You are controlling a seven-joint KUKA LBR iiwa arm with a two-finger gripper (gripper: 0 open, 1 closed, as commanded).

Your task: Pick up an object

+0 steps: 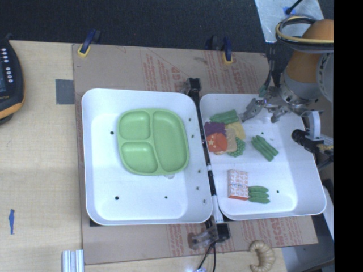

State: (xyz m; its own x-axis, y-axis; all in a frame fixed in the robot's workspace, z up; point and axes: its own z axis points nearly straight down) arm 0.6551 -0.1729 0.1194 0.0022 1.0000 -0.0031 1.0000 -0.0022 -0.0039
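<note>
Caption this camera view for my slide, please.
Gripper hovers over right bin of toy food; green divided plate in left bin.

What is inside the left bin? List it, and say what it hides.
The left bin holds one green divided plate with three compartments, lying flat near the bin's middle. Small dark dots mark the bare white floor around it. The floor beneath the plate is covered.

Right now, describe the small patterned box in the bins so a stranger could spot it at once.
Start at the right bin, the one without the green divided plate. Look toward its near edge, close to the seam between the bins: the box lies flat there, touching a green bean pod on its right. It is the only rectangular item, white with reddish print and an orange strip along its near edge.
</note>
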